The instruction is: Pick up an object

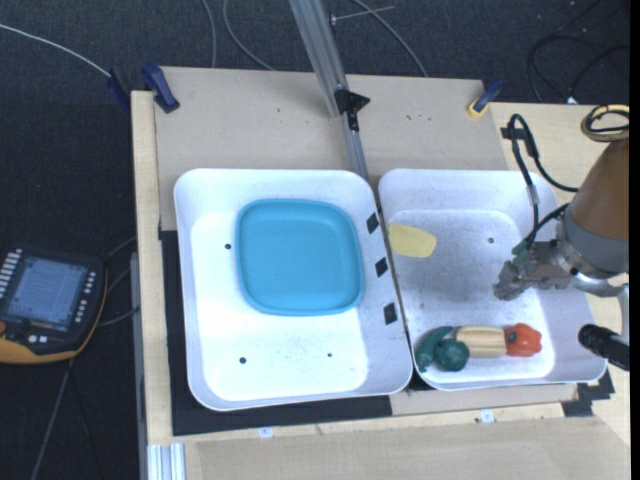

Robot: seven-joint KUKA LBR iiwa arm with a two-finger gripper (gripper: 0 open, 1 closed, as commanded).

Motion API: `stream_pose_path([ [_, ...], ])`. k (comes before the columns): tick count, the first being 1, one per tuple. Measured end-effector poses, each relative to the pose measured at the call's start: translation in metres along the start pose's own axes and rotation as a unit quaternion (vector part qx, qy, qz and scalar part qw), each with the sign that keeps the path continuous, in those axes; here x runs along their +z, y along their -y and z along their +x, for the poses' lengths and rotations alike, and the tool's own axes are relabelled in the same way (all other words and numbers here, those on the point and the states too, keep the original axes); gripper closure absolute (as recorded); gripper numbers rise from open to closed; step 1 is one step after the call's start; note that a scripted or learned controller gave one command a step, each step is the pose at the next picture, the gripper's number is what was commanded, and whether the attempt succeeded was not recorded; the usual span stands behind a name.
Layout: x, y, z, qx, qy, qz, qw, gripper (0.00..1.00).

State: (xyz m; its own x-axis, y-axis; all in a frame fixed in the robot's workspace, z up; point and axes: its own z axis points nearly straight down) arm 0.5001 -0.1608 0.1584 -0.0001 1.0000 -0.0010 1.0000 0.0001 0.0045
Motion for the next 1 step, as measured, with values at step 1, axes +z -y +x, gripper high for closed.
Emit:
stream_pose_path([
  [1, -0.0618, -0.0032, -0.0048, 0.0, 0.0, -0.001, 1.0, 1.0],
])
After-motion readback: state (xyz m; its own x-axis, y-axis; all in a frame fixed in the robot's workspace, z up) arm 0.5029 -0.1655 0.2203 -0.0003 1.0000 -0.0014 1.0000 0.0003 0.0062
